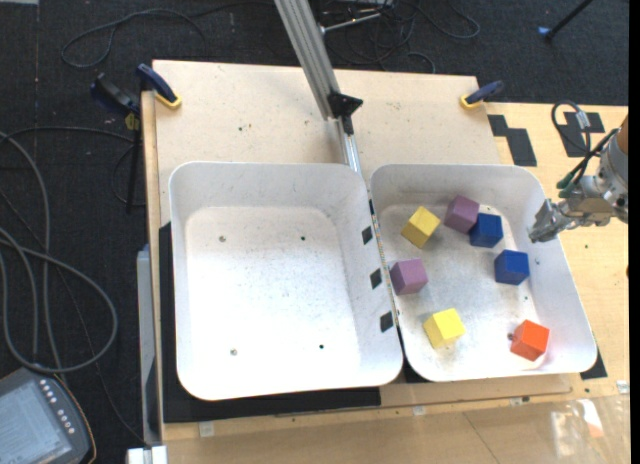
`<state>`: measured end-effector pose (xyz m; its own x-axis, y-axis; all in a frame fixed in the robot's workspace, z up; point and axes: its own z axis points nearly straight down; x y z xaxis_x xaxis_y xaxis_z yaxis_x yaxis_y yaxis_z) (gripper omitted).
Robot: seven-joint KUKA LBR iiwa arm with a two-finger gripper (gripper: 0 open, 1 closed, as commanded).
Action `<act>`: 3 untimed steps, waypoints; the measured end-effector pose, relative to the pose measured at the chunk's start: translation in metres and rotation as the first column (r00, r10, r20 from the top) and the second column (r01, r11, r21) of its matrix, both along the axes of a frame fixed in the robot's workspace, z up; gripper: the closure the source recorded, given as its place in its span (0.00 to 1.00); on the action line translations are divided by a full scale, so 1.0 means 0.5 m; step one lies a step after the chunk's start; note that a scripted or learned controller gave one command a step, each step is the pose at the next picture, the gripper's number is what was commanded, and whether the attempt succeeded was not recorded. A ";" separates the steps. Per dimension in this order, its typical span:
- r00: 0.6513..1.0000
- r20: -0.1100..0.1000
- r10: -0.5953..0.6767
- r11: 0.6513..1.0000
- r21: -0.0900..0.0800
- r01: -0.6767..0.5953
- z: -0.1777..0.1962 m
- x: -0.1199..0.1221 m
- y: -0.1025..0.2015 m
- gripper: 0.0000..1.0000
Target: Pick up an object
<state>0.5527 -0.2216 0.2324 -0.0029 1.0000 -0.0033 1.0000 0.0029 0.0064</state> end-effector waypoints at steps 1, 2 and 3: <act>1.000 -0.006 0.005 1.000 0.004 -0.005 -0.020 0.022 0.104 1.00; 1.000 -0.006 0.005 1.000 0.006 -0.005 -0.035 0.055 0.217 1.00; 1.000 -0.007 0.004 1.000 0.005 -0.004 -0.044 0.074 0.310 1.00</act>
